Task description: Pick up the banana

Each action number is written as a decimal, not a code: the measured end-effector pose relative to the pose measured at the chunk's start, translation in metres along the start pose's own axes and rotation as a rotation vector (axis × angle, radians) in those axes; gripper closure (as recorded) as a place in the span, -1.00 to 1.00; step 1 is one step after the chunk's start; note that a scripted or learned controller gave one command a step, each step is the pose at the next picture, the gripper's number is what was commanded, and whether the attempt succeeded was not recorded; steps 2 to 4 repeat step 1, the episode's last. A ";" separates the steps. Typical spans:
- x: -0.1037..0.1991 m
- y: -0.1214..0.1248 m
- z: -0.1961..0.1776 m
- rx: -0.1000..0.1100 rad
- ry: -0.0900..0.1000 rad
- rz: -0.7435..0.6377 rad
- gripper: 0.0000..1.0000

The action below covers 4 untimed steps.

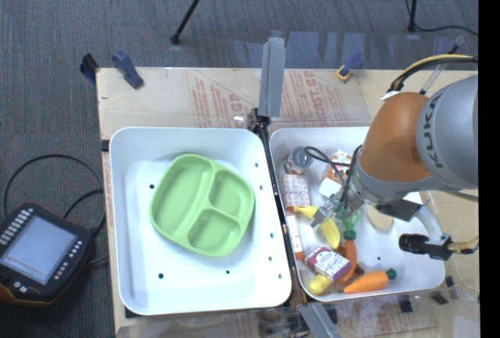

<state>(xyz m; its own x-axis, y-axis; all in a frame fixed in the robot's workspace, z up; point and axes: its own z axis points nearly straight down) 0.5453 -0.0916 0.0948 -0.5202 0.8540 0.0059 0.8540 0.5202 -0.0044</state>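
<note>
The banana [330, 234] is a short yellow piece lying in the right bin [426, 270], among other toy foods near the bin's middle. My gripper [333, 214] hangs low over the bin, just above the banana's upper end and close to touching it. The bulky orange and grey wrist [398, 149] covers the bin's upper right part.
Around the banana lie an orange carrot [366, 282], a second carrot [349, 257], a pink box [328, 263], a striped packet [295, 190], a small jar [297, 160] and a yellow fruit [319, 284]. The left bin [129, 266] holds a green divided plate [203, 204].
</note>
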 end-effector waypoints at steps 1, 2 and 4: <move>0.015 0.001 -0.092 -0.003 -0.004 0.013 1.00; 0.015 0.001 -0.092 -0.003 -0.004 0.013 1.00; 0.015 0.001 -0.092 -0.003 -0.004 0.013 1.00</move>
